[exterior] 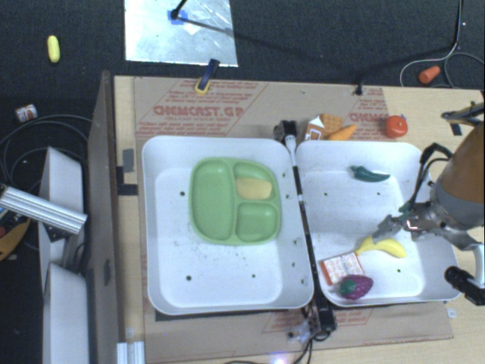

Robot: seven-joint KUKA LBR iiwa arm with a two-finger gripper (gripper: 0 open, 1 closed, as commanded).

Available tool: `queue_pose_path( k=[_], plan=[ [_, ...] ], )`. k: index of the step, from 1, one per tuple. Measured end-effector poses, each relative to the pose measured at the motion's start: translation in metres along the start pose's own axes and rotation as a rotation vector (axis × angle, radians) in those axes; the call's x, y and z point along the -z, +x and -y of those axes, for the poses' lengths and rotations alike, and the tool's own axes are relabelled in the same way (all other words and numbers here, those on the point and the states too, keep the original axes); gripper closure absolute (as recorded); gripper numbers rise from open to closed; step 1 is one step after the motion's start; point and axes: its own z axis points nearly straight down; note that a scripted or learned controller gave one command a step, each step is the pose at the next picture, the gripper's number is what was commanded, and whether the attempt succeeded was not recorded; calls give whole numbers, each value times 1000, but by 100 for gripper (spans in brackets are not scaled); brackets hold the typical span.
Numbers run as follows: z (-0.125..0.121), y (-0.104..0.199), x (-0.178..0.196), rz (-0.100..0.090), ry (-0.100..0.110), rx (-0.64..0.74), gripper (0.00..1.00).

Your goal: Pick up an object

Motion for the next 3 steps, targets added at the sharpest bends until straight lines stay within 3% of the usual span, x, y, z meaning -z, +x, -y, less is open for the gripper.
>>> queue_pose_path(
  k=[1,2,3],
  plan=[
    [-22,4,-60,1,-8,4,0],
    [-22,3,-48,1,-9,5,100],
    [-22,3,-48,1,-9,5,0]
  ],
)
